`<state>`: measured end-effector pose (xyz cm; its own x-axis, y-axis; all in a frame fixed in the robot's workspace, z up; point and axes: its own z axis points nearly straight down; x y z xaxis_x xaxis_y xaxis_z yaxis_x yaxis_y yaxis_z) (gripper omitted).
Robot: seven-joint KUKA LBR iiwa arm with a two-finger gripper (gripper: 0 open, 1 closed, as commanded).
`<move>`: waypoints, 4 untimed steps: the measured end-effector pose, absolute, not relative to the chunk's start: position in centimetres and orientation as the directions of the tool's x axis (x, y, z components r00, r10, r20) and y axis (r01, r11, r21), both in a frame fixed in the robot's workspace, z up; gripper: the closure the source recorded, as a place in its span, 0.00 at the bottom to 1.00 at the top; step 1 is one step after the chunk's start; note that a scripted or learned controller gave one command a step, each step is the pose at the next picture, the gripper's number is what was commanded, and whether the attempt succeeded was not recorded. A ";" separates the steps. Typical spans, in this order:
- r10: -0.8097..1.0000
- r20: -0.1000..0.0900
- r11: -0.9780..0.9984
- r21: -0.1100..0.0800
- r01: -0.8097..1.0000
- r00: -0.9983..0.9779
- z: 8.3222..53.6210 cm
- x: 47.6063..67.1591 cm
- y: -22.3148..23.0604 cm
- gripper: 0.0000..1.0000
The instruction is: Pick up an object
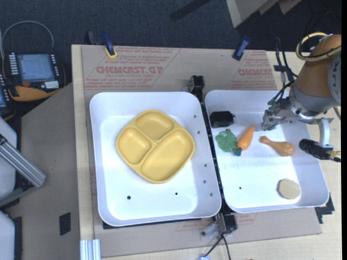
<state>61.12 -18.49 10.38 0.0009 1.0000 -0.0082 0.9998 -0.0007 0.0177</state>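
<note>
One two-finger gripper (269,121) hovers low in the right white bin (312,199); its finger state cannot be told. Just below lie a tan plastic drumstick (277,145) and an orange toy carrot (246,137), within reach.

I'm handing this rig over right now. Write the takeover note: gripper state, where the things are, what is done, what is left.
Gripper: low over the back of the right bin, nothing visible between its fingers.
Right bin holds a black block, green leafy toy, carrot, drumstick and round biscuit. The carrot and drumstick lie nearest the gripper.
Left bin holds a yellow divided plate.
Done: nothing lifted yet.
Left: close on one object and raise it.
</note>
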 end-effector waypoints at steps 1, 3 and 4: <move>1.000 -0.003 0.001 0.007 1.000 -0.001 14.9 61.8 -18.7 1.00; 1.000 -0.002 0.001 0.004 1.000 -0.001 21.2 62.3 -19.5 1.00; 1.000 0.003 0.007 -0.002 1.000 -0.007 20.6 62.5 -13.5 1.00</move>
